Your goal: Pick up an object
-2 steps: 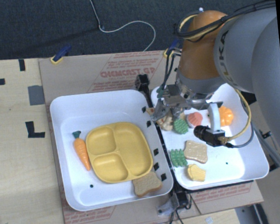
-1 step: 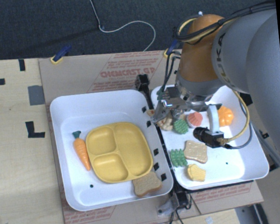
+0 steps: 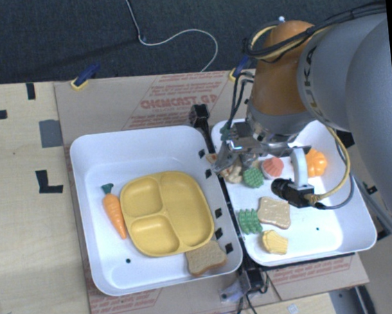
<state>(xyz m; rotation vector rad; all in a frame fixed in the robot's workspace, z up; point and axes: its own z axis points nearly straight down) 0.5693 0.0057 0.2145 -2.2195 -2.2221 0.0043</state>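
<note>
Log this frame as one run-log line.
arm: over right bin | hand: low at bin's left edge, near green toy | grasp: unconfirmed | left bin: yellow tray, carrot, bread slice

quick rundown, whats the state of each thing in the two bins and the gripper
yellow divided plate: lying flat in the left bin, compartments bare
carrot: lying beside the plate
bread slice: left bin, at the plate's near corner
toast slice: flat in the right bin
yellow piece: lying near the toast
green pieces: loose in the right bin
gripper: low over the right bin's far left corner, among small pieces
</note>
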